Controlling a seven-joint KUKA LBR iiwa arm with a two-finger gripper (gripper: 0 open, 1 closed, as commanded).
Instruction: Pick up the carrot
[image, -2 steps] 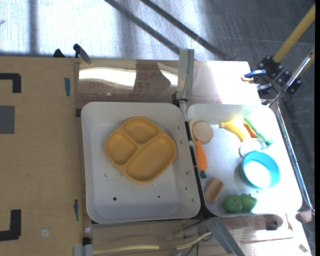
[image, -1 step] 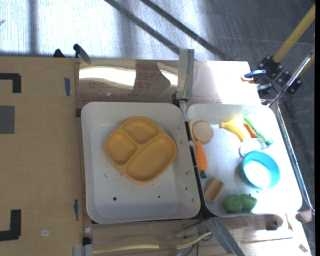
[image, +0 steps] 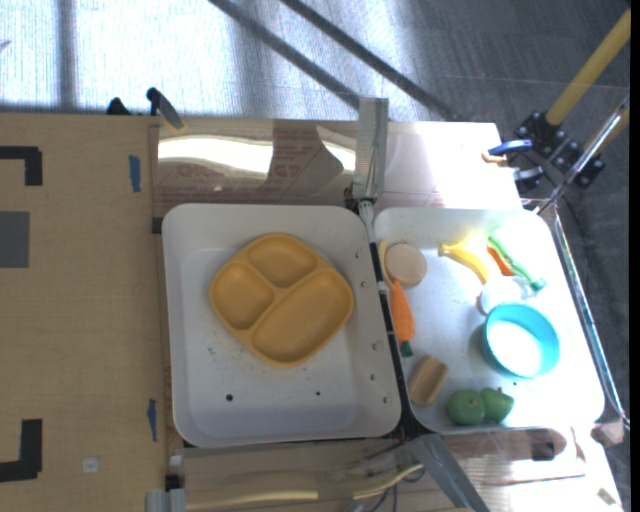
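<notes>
The carrot (image: 401, 312) is orange with a small green stub at its near end. It lies lengthwise against the left wall of the right bin (image: 575, 300), pointing towards the front. A round beige disc (image: 405, 264) touches its far end, and a tan bread-like piece (image: 427, 380) lies just beyond its near end.
The right bin also holds a banana (image: 466, 258), a thin orange and green item (image: 508, 258), a blue bowl (image: 520, 340) and a green pepper (image: 478, 405). A yellow divided plate (image: 282, 297) sits in the left bin (image: 190, 330). A yellow pole with black clamps (image: 560, 140) stands at the top right.
</notes>
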